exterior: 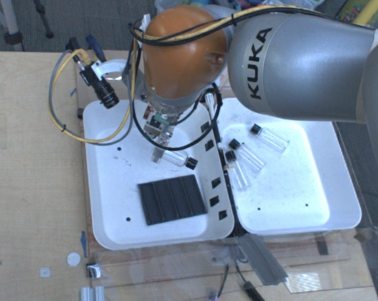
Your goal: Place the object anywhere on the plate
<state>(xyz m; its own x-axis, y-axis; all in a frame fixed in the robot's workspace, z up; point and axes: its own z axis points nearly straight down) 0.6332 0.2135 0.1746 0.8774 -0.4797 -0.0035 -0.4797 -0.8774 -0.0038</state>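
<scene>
Wooden bench (pixel 32 187) with two white bins. In the left bin (pixel 107 168), the black ridged plate (pixel 172 198) sits near the front. The clear vial (pixel 177 160) lies just behind the plate, right at the gripper (pixel 158 150). Can't tell if the gripper is open or closed. Three more vials (pixel 246 156) are in the right bin (pixel 301 187).

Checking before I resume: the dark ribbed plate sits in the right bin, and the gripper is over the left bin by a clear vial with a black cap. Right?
Not quite. The camera view shows the dark ribbed plate in the left bin, not the right bin. The rest stands: the gripper is over the left bin by the clear vial.
</scene>
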